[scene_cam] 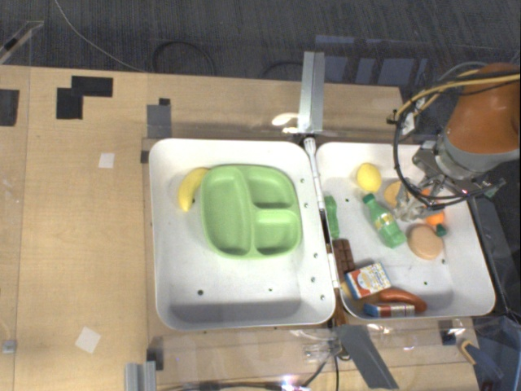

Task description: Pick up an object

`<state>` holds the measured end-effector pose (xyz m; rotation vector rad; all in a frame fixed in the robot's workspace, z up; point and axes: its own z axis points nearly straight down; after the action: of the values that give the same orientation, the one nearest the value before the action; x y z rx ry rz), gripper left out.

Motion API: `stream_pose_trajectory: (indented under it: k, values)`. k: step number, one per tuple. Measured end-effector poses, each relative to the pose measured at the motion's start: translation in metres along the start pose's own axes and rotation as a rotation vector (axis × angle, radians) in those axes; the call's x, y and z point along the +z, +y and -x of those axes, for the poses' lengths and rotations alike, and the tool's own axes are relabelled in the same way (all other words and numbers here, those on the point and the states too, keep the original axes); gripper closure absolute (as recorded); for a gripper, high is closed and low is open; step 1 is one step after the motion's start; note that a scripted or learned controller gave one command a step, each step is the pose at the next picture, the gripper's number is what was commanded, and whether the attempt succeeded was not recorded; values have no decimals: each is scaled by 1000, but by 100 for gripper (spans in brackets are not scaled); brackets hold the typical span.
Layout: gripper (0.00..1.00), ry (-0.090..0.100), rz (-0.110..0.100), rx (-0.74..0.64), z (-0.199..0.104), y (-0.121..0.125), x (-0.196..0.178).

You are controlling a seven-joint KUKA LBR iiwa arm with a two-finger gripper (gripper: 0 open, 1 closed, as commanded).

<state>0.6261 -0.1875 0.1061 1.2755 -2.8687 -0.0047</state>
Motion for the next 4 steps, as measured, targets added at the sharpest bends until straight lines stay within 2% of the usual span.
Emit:
stream_pose_trajectory:
  k: [1, 2, 3, 4]
  values:
    - [0, -8, -11, -6, 6, -1, -7]
    - [0, -10, -15, -47, 10, 37, 17]
    - [0, -10, -21, -230, -15, 109, 15]
    - [0, -18, -34, -234, -54, 126, 14]
